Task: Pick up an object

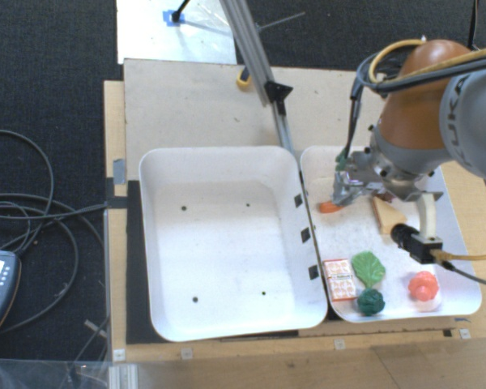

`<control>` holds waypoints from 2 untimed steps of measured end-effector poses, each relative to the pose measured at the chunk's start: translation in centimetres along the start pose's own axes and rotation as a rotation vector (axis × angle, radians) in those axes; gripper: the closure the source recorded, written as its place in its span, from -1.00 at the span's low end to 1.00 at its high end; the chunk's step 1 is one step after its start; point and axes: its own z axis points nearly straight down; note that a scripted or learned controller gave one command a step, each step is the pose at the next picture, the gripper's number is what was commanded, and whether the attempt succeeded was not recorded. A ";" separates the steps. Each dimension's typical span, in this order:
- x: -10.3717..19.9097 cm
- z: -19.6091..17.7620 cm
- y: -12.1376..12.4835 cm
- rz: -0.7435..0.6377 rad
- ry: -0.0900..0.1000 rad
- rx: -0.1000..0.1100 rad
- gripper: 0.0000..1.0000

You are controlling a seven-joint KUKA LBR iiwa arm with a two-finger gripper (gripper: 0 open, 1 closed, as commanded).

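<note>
My end effector point(346, 191) hangs low in the right bin point(449, 302), close to the divider wall it shares with the left bin point(219, 241). The nearest candidate is the small orange piece point(330, 207), which I judge to be the thing to take. Taking my end effector as the landmark, that piece lies just beside its tip, on the side toward the left bin and a little toward the near edge of the table point(186, 104). Its long axis runs roughly across the bin, from the divider toward the bin's middle, so I reckon a grasp would want my closing direction set across that axis. Whether the tip touches the piece I cannot tell, and I cannot tell how wide my end effector stands; nothing is visibly held.

Everything else lies well apart from the end effector, toward the near rim: the red-and-white packet point(339, 279), the light green leaf point(368, 267), the dark green lump point(370, 301), and the red-orange round thing point(423, 287). A tan block point(382, 215) sits just beyond my wrist, away from the divider.
</note>
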 end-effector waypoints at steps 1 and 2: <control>5.6 -1.0 -1.6 0.000 0.001 0.001 1.00; 10.8 0.1 -3.4 0.000 0.000 0.003 1.00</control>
